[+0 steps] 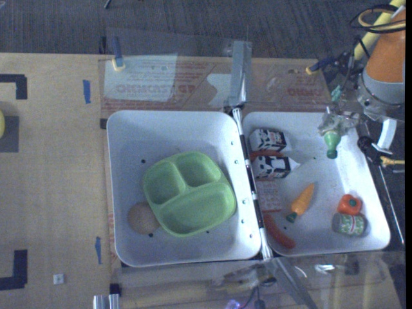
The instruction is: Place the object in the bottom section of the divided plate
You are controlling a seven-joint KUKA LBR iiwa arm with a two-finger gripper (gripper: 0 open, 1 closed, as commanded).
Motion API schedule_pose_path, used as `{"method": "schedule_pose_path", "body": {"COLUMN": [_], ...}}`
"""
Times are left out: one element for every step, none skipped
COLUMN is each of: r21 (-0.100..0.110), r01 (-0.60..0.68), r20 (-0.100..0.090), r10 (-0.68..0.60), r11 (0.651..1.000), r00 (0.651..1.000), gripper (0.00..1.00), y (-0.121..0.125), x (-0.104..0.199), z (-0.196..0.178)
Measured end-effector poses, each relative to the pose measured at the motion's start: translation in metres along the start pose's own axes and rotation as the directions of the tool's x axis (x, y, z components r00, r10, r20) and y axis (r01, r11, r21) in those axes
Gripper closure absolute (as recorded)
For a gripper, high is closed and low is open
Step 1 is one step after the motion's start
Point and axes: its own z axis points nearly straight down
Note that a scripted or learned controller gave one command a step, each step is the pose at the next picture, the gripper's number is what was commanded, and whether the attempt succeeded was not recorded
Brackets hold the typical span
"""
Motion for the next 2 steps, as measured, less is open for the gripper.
{"method": "schedule_pose_path", "body": {"r21": [0.003, 0.003], "r01": [-0.107, 0.093], "r20": [-0.003, -0.004], "r10": [0.107, -0.093], "r11": [0.994, 0.996], "r00": [0.994, 0.996], "gripper": [1.00, 1.00], "y": [-0.038, -0.078], "x": [0.089, 0.141], "z": [-0.042, -0.024]}}
